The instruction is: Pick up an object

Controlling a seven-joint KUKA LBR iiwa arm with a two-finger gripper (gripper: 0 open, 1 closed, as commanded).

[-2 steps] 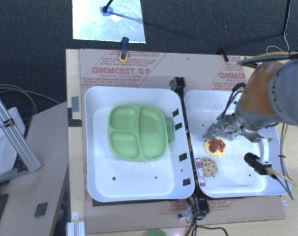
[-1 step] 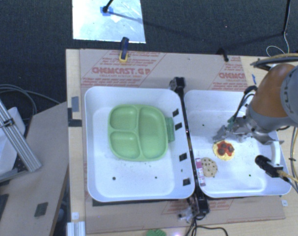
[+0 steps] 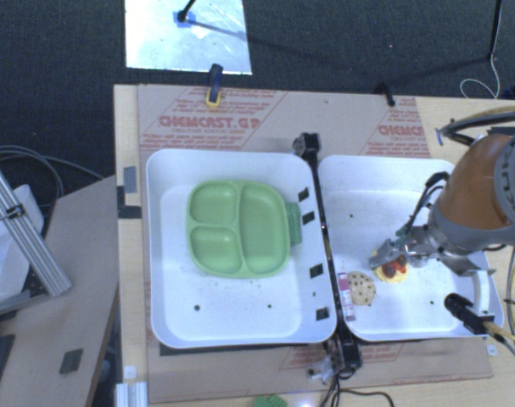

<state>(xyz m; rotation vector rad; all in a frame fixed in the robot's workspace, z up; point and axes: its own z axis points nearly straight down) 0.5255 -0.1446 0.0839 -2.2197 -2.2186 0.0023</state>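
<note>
Gripper (image 3: 391,257) sits low in the right bin (image 3: 359,185), right over a small red-and-yellow toy (image 3: 394,270); we can't tell whether it's grabbed. Cookie (image 3: 362,289) just beside, green tray (image 3: 238,229) well off left.

Dark carpet floor (image 3: 53,58) surrounded the wooden surface (image 3: 130,253). Brown protective sheet (image 3: 240,121) with red lettering lay across the surface, under the bins. A shiny metallic sheet (image 3: 185,24) sat on the floor beyond it. Aluminium frame rail (image 3: 19,231) stood at left, cables (image 3: 36,159) trailing nearby.
</note>
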